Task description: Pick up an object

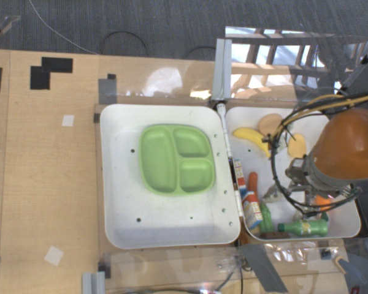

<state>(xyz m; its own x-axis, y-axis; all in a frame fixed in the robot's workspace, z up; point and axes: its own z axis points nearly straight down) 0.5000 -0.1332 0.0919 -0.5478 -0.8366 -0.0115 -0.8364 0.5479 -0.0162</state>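
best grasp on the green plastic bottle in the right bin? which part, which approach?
Probably the body of the green plastic bottle, from straight above. It lies flat, lengthwise along the near wall of the right white bin, so the fingers should straddle its width, one slipping between bottle and wall.

Green bottle (304, 228) lying on its side at right bin's near edge, banana (250, 136) near its far-left corner
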